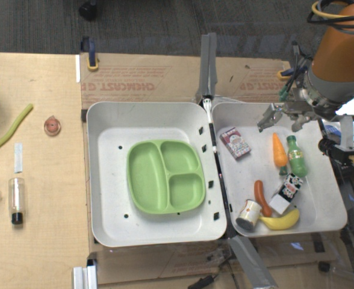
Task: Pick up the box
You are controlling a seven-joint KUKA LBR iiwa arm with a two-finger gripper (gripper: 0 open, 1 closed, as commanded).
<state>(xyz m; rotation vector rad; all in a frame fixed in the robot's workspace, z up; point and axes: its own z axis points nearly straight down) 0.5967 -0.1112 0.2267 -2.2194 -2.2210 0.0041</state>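
Note:
A small red and white box (pixel 235 143) lies flat in the upper left part of the right bin (pixel 327 221). My gripper (pixel 283 123) hovers over the bin's far edge, to the right of the box and a little beyond it, just above the carrot's tip. Its fingers (pixel 267 121) are spread open with nothing between them.
The right bin also holds a carrot (pixel 279 151), a green bottle (pixel 296 157), a black and white carton (pixel 288 189), a sausage (pixel 260 196), a banana (pixel 280 220) and a can (pixel 248 215). A green divided plate (pixel 165 175) sits in the left bin (pixel 105 221).

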